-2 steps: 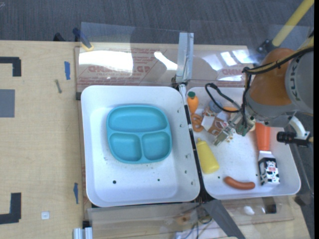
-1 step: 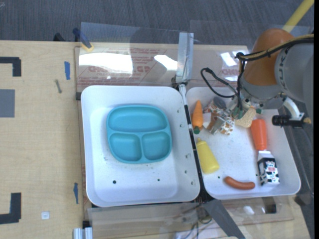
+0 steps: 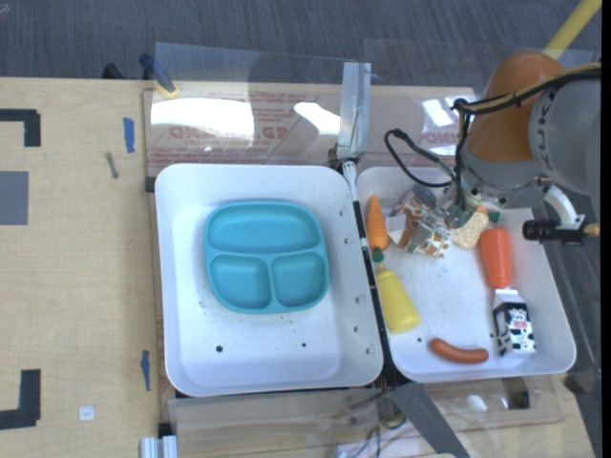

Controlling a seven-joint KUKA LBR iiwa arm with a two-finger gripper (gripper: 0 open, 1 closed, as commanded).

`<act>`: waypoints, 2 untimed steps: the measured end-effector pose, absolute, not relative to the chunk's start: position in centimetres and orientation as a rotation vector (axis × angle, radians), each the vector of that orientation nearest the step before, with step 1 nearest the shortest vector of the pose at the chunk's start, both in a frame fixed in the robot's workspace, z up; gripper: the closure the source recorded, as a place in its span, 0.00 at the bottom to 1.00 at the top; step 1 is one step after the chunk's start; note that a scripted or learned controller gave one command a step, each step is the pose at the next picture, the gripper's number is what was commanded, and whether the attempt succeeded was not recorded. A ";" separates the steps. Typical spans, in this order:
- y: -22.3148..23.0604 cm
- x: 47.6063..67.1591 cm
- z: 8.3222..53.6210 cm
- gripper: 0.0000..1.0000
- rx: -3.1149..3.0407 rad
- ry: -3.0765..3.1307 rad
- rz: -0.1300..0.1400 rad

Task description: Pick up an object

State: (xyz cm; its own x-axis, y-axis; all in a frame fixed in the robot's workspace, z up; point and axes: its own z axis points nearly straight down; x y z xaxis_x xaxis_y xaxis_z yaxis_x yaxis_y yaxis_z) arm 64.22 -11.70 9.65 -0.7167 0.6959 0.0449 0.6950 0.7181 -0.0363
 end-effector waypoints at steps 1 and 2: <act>-11.8 64.6 10.0 0.00 -1.167 -2.874 0.021; -11.4 61.3 8.8 0.00 -1.277 -2.878 -0.004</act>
